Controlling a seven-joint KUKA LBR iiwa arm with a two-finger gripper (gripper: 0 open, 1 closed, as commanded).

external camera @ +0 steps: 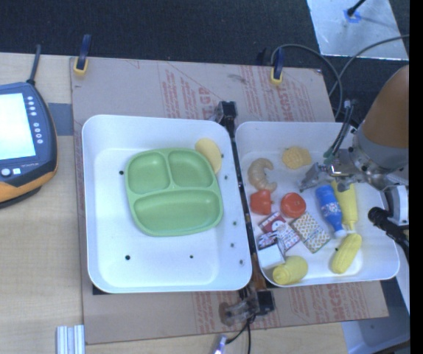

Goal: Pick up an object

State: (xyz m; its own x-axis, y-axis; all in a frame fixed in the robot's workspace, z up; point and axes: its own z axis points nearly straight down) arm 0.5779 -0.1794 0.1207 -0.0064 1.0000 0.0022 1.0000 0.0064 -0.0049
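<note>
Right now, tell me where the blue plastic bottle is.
The blue plastic bottle lies in the right white bin, toward its right side, alongside a yellow bottle and just right of a checkered packet.

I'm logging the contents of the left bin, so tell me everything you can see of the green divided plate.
The green divided plate is pale green, looks like smooth plastic, and has rounded corners. Raised ridges split it into three compartments: two smaller ones along the far side and one wide one on the near side. It lies flat and upright on the floor of the left bin, turned a little askew to the bin's walls. A yellow banana-like toy sits at its far right corner, seemingly touching the rim.
</note>
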